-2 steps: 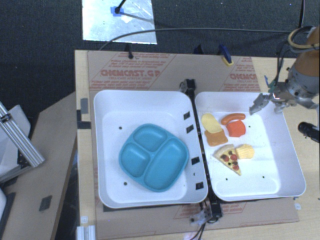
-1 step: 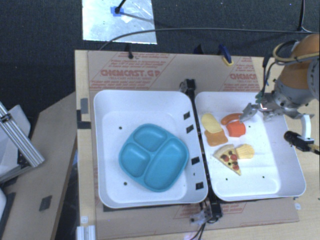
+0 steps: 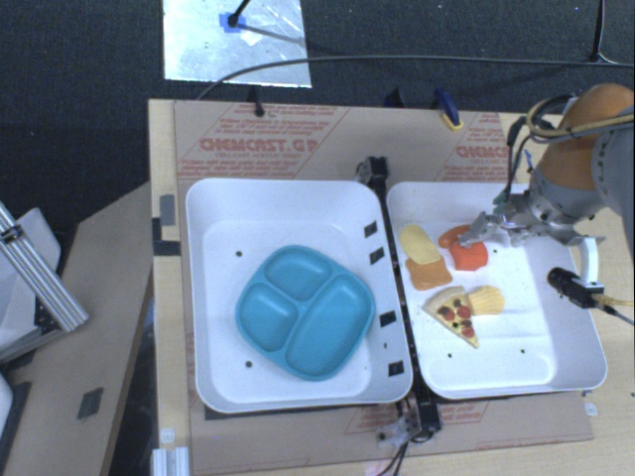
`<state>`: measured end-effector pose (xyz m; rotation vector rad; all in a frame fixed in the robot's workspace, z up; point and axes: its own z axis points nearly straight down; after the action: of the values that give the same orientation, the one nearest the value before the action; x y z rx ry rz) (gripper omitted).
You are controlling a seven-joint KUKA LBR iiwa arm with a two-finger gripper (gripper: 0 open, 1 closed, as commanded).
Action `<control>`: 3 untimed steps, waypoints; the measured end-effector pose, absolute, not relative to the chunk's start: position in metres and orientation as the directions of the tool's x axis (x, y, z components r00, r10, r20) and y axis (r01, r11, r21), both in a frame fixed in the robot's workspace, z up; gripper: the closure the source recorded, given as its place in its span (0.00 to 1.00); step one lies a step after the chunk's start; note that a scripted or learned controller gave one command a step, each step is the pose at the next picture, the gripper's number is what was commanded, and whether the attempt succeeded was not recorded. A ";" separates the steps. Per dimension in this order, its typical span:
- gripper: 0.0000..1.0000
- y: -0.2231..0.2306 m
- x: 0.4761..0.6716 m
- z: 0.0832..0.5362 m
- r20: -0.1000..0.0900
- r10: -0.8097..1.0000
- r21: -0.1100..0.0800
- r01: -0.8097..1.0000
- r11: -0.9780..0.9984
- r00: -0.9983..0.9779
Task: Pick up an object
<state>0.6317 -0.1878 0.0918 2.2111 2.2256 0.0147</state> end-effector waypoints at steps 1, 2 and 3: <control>1.00 -0.187 0.636 0.107 0.000 1.000 0.024 1.000 0.011 -0.011; 1.00 -0.187 0.642 0.153 -0.002 1.000 0.007 1.000 0.007 -0.007; 1.00 -0.186 0.643 0.197 -0.002 1.000 0.007 1.000 0.007 -0.007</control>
<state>0.6428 -0.1861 0.1970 2.2092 2.2252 0.0052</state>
